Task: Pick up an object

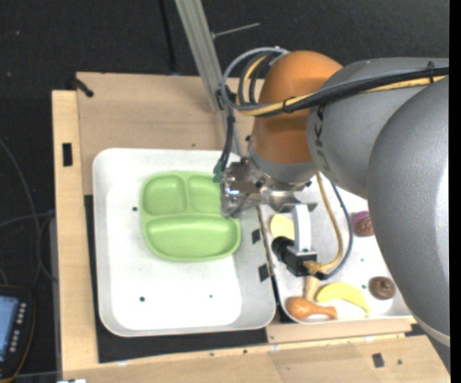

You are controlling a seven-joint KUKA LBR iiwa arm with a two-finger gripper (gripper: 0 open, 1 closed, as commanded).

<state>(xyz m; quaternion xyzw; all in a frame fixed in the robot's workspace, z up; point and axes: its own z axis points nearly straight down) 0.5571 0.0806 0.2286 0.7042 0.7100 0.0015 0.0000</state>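
Observation:
A light green divided plate (187, 218) lies in the left white bin (119, 294). My gripper (233, 196) hangs over the plate's right edge, close to the wall between the two bins. In the right bin (350, 321) lie a yellow banana (344, 295), an orange-brown piece (310, 308), a brown ring-shaped piece (382, 286), a dark reddish piece (364, 225) and a pale yellow piece (281, 227). The arm's body hides much of the right bin.
The grey arm with its orange band (294, 110) reaches in from the right, above the right bin. A slanted metal rail (198, 38) rises behind the bins. Wooden bench (135, 110) surrounds both bins.

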